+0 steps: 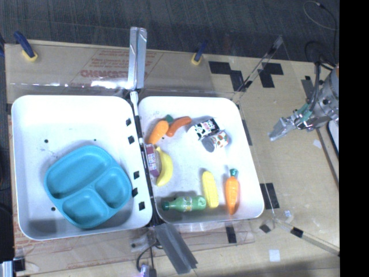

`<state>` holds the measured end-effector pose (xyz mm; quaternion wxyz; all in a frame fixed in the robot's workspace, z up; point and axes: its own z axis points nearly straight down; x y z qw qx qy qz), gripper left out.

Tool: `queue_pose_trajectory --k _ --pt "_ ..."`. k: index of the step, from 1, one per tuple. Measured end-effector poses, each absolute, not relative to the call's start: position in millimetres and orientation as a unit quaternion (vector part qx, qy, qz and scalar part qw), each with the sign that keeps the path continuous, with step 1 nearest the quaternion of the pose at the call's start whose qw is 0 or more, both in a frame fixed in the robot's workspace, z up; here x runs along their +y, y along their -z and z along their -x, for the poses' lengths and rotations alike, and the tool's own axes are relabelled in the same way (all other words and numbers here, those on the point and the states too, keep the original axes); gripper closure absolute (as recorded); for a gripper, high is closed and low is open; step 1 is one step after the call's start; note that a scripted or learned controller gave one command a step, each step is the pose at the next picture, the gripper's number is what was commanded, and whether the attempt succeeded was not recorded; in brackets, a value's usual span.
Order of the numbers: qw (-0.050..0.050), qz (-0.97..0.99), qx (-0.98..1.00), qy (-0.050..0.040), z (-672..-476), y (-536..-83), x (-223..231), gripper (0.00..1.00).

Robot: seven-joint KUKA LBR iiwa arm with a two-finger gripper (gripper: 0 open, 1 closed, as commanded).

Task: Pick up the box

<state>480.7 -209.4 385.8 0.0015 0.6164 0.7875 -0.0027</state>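
Camera view finds the box [205, 127], a small carton with black-and-white cow patches, lying tilted in the right bin [245, 154] near that bin's far right corner; just beside it toward the near side sits a small cup [217, 141] tipped on its side, the two touching or nearly so; nothing grips the box. To the box's left, along the far edge of the same bin, an orange carrot-like piece [179, 124] lies slanted, and next to it a rounder orange piece [157, 131] rests close to the bin's left wall; below these, against the left wall, a dark purplish wrapped bar [151, 158] lies lengthwise, with a yellow banana [165, 167] just beside it. Toward the near edge a green bottle [184, 203] lies on its side; a yellow corn-like piece [210, 189] lies just right of it, and a carrot [231, 193] with a green top lies near the bin's near right corner. The left bin [23, 154] carries a blue divided plate [87, 186] with three compartments, set toward its near edge. A grey metal bar [138, 56] stands at the far end of the seam between the bins. The gripper [282, 128] hangs over the bare bench [288, 178] well to the right of the right bin, well apart from the box, pointing left; whether its jaws are open or closed I cannot tell.
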Motion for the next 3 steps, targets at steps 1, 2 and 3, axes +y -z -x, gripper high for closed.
queue_pose_trajectory --k 1,2,3 --pt "0.002 -0.614 0.789 0.0031 -481.7 -396.3 -209.1 1.0" --pt "0.003 -0.611 0.791 0.0033 -482.7 -406.8 -208.8 1.0" --pt "-0.002 -0.709 0.705 0.0012 -476.6 -325.3 -204.3 1.0"
